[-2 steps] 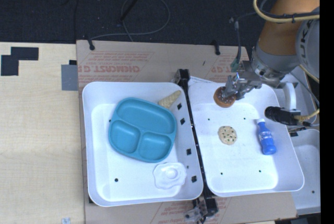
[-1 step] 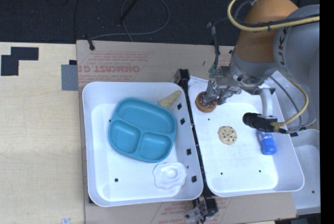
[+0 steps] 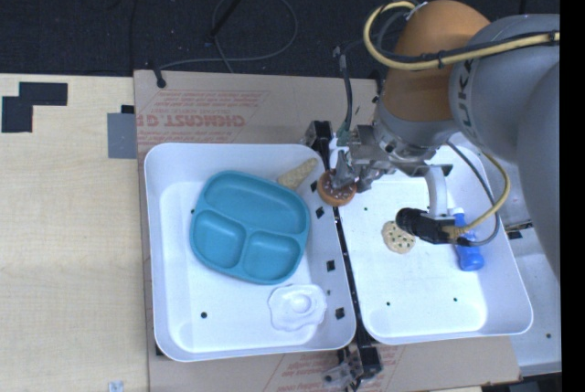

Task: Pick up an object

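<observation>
Donut (image 3: 336, 190) sits directly beneath the pincer (image 3: 341, 173), over the divide between the two bins; whether the pincer grips it cannot be told. Left of the pincer: cracker (image 3: 297, 174), blue plate (image 3: 249, 227), white lid (image 3: 296, 306). Right: cookie (image 3: 398, 238), blue block (image 3: 470, 257).

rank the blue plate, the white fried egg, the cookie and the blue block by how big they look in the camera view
1. blue plate, by far
2. fried egg
3. cookie
4. blue block, close to the cookie, so that order is unsure
</observation>
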`<state>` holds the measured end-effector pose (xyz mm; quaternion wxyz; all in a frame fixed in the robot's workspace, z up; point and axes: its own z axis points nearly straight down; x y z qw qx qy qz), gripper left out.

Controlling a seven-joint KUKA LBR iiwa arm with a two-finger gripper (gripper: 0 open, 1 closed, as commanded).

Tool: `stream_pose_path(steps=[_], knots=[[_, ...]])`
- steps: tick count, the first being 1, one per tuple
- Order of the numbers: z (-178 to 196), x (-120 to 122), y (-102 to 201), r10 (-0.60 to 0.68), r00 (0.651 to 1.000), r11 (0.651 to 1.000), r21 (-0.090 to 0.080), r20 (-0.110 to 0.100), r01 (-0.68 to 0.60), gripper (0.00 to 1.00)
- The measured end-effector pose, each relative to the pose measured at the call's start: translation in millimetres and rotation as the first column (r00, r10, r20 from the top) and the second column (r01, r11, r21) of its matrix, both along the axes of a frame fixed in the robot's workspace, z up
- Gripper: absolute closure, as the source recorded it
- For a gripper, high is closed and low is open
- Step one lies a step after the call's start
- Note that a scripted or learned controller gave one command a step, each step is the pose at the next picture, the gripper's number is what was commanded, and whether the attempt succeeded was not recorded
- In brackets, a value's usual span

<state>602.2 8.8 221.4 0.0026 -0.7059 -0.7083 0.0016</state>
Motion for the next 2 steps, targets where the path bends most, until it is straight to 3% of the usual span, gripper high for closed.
stream_pose_path(steps=[1,2], knots=[[3.7,-15.4,49.0,0.0,1.0,1.0,0.0,0.0,0.0,1.0],[14.1,-15.0,100.3,0.001,1.0,1.0,0.0,0.003,-0.001,1.0]])
